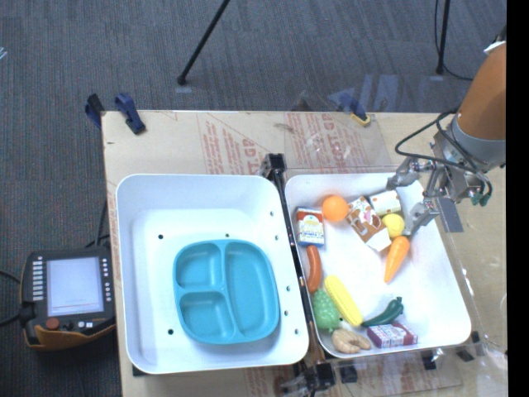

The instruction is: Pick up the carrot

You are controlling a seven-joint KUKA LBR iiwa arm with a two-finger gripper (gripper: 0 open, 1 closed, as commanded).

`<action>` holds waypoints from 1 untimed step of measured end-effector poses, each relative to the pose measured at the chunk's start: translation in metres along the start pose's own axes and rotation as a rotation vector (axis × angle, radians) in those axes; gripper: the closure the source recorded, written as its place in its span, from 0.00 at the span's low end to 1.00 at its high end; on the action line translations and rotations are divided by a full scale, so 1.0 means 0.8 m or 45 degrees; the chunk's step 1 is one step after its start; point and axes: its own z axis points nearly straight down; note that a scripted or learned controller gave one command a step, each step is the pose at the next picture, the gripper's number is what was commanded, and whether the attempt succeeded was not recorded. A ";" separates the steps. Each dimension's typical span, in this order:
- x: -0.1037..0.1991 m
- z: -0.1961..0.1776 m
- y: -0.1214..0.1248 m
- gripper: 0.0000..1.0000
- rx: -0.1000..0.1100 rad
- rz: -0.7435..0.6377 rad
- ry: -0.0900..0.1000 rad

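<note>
You're in the approach: the gripper hovers with fingers spread, grasping nothing, just above the carrot lying in the right bin. Next, lower and close.

Not much is reading clearly here tbh. The tabletop is showing red printed lettering, upside down and too faint to make out. The small cartons in the right bin are carrying printed labels, but they're coming through too tiny and blurry to read.
</note>
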 end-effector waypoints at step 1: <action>-0.022 0.121 -0.016 0.00 0.004 -0.116 -0.011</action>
